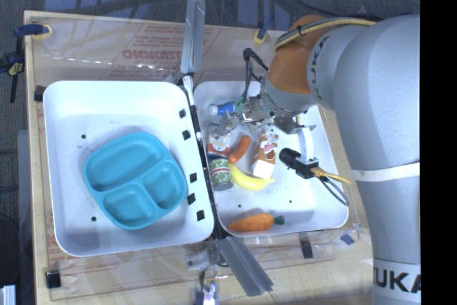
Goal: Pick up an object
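Pale wood surface [107,39] under a clear sheet, two white bins side by side. Left bin [64,103] holds a blue three-section plate [136,178], lying flat. Right bin [314,196] holds the pickable clutter:
- orange carrot [251,223] with a green top, alone near the front wall
- yellow banana [250,181], touching a small green-labelled can [220,172]
- white and red carton [266,153], just above the banana
- reddish sausage [240,148], between can and carton

Tool [246,114] sits low at the back of the right bin, above the sausage. Whether it is spread or pinching anything – cannot tell.
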{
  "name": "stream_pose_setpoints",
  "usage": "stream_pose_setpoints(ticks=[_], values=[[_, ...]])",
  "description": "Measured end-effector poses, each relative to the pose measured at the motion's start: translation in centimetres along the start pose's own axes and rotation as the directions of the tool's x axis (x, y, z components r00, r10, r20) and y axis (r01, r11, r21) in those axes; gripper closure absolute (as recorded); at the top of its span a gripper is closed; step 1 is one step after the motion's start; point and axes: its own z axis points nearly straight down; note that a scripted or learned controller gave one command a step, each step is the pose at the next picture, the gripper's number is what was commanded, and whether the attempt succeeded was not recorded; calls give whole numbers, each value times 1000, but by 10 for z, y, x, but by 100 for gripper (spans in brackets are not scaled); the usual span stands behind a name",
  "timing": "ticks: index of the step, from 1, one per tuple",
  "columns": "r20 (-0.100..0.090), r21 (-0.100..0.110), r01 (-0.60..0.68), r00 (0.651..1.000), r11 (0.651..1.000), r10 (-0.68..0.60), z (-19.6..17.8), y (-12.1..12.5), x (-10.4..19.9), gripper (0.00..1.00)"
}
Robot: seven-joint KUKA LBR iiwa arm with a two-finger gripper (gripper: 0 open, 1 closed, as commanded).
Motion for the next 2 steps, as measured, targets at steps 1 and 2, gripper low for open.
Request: stream_pose_setpoints(ticks=[1, 2], values=[[3, -16, 72, 997, 997, -72, 5, -53, -58, 0], [1, -16, 79, 997, 997, -79, -5, -52, -56, 100]])
